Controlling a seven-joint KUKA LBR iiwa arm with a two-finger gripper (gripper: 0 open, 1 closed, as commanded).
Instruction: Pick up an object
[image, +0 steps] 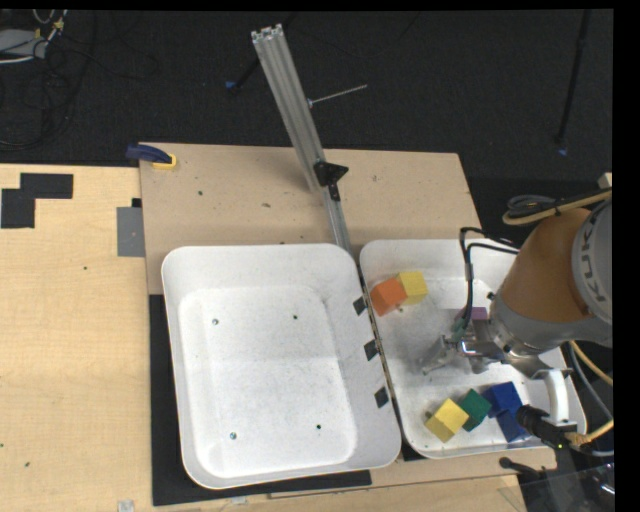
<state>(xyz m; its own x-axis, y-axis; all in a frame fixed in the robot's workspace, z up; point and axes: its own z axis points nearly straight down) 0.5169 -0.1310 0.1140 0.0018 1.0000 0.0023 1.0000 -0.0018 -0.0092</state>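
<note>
Watch the gripper (447, 352): it sits low inside the right bin (440, 262), over a bare patch of floor between two groups of blocks, and you can see nothing between its fingers. Whether those fingers are spread or closed, you cannot tell from this angle, since the wrist and its orange band hide most of them.

The main risk is that you close on nothing. The orange block (388, 294) and the yellow block (412, 287) touching it lie up and to the left of the fingertips, clearly apart from them. The second yellow block (446, 419), the green block (475, 409) and the blue block (503, 398) huddle near the bin's front rim, below the gripper. From where it hangs, a straight drop probably meets only white plastic.

A second risk is the crowding. The blocks touch their neighbours, so a finger coming down on a pair may push both aside or wedge between them instead of seating around one. The front group also lies close to the rim, where a finger could strike the wall.

The blocks themselves look small, solid-coloured and cube-like, with flat faces that should grip well once squared up. The left bin (200, 268) plays no part here.
</note>
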